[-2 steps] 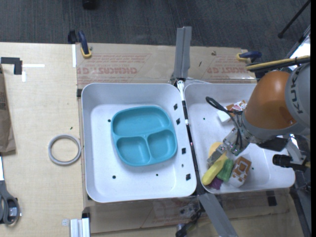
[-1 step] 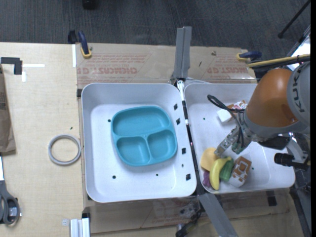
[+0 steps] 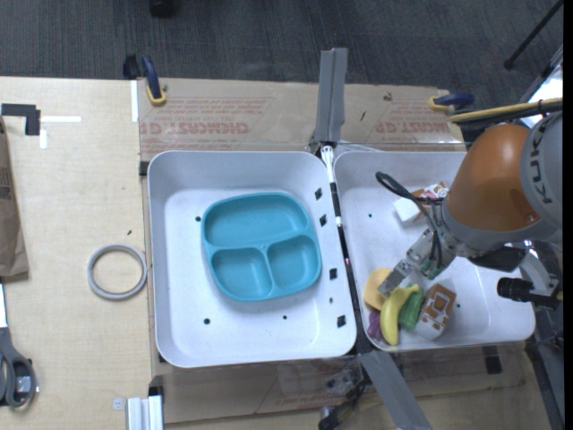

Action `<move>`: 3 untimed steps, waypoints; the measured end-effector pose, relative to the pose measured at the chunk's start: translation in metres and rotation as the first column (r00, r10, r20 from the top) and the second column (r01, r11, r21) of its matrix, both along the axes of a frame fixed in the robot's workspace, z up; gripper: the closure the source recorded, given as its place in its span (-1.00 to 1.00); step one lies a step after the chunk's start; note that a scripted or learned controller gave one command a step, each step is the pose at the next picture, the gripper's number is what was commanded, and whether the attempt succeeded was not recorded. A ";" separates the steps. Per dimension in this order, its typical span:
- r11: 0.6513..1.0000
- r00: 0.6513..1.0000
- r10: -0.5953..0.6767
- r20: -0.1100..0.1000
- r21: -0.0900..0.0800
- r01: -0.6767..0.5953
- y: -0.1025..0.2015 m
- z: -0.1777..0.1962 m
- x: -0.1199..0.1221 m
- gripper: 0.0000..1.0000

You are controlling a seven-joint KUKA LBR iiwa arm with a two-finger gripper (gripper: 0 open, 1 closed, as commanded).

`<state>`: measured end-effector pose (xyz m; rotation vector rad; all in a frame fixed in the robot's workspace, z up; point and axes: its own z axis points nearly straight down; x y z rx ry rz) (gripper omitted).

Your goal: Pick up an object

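Note:
My gripper (image 3: 405, 274) hangs low in the right bin (image 3: 501, 325), its tip right over a heap of toy food at the bin's front left. The heap holds a yellow banana (image 3: 391, 313), a green piece (image 3: 411, 310), a yellow wedge (image 3: 376, 285) and a small brown-and-white packet (image 3: 437, 306). Whether anything sits between the fingers cannot be made out. A white block (image 3: 406, 210) and a red-and-white item (image 3: 434, 192) lie toward the back of the same bin, partly hidden by the arm.
The left bin (image 3: 175, 267) holds a blue three-compartment plate (image 3: 261, 245). A grey divider post (image 3: 330, 97) stands between the bins at the back. On the bench to the left lie a grey ring (image 3: 117, 270) and scissors (image 3: 15, 376).

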<state>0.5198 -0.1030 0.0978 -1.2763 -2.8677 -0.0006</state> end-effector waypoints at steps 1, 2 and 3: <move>0.999 0.999 -0.046 0.002 -0.001 0.046 -0.001 0.035 -0.003 -1.00; 0.990 0.990 0.143 0.003 -0.002 -0.143 -0.086 0.048 -0.029 -1.00; 0.945 0.945 -0.327 0.001 -0.001 0.327 -0.073 -0.007 -0.022 -1.00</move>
